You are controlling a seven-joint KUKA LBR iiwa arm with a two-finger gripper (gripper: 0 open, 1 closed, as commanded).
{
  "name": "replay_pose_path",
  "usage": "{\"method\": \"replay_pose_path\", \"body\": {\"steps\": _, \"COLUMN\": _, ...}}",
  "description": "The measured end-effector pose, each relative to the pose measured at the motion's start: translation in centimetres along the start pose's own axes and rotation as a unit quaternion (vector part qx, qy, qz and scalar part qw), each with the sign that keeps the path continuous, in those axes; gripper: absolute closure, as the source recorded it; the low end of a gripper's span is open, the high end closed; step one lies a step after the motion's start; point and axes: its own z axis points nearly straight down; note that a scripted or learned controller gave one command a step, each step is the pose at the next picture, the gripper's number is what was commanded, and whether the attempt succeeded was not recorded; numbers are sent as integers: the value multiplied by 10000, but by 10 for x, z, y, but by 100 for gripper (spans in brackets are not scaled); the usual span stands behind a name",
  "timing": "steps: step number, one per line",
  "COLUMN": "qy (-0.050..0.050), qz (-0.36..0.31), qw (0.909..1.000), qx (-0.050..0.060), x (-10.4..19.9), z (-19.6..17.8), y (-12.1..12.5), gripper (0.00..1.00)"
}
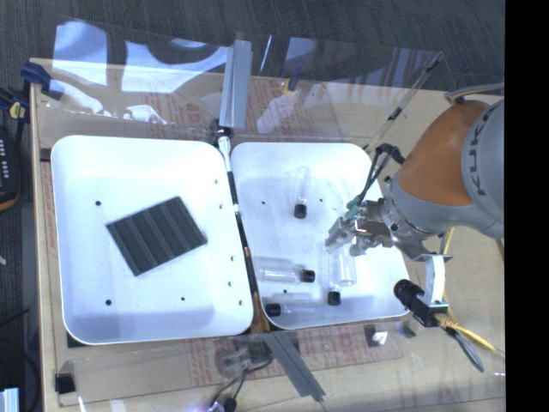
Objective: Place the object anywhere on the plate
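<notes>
A dark ridged rectangular plate (156, 233) lies tilted in the left bin (77, 157). Several clear plastic vials with black caps lie in the right bin (257, 166): one upright-looking vial (300, 197) near the middle, one (283, 274) lying low at the left, one (341, 275) at the lower middle, and one (287, 309) along the front wall. My gripper (350, 235) hangs over the right bin's right half, just above the lower-middle vial. Nothing visible sits between its tips.
A metal divider bar (235, 80) rises at the back between the bins. Clear plastic sheeting (171, 58) lies behind the bins. Cables and a black fitting (420, 303) hang off the arm at the right bin's front right corner.
</notes>
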Motion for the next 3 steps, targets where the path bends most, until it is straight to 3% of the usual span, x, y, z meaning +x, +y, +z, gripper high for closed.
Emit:
{"method": "replay_pose_path", "body": {"steps": 1, "qy": 0, "qz": -115, "qw": 9999, "qx": 31, "x": 81, "z": 38, "y": 24, "gripper": 100}}
{"method": "replay_pose_path", "body": {"steps": 2, "qy": 3, "qz": -485, "qw": 9988, "qx": 16, "x": 159, "z": 23, "y": 38, "gripper": 100}}
{"method": "replay_pose_path", "body": {"steps": 3, "qy": -1, "qz": -1732, "qw": 9849, "qx": 27, "x": 223, "z": 23, "y": -42, "gripper": 100}}
